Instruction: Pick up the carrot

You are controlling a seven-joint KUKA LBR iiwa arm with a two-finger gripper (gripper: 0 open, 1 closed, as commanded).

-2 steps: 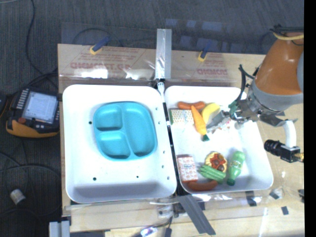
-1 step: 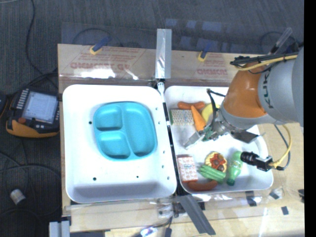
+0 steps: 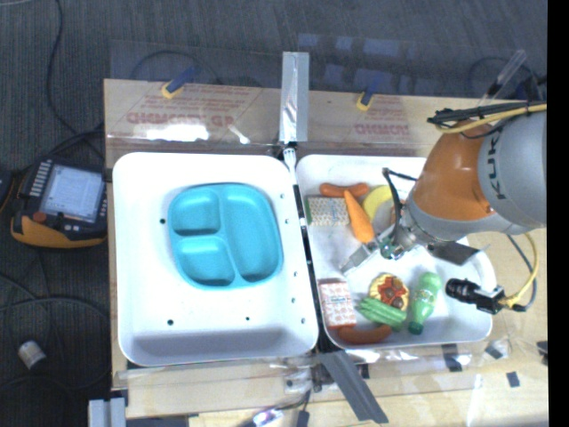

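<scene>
From the camera view, we find the carrot (image 3: pixel 359 218) lying in the right bin (image 3: pixel 462 327), towards that bin's ten o'clock corner, just beside a yellow fruit (image 3: pixel 378 200) at its two o'clock. Our gripper (image 3: pixel 388 247) hangs at the carrot's five o'clock; whether it is released or clenched, we cannot tell. We judge the crowding risky: a descent slightly off could nudge the fruit or the hot dog (image 3: pixel 342 189) and roll the carrot away.
</scene>
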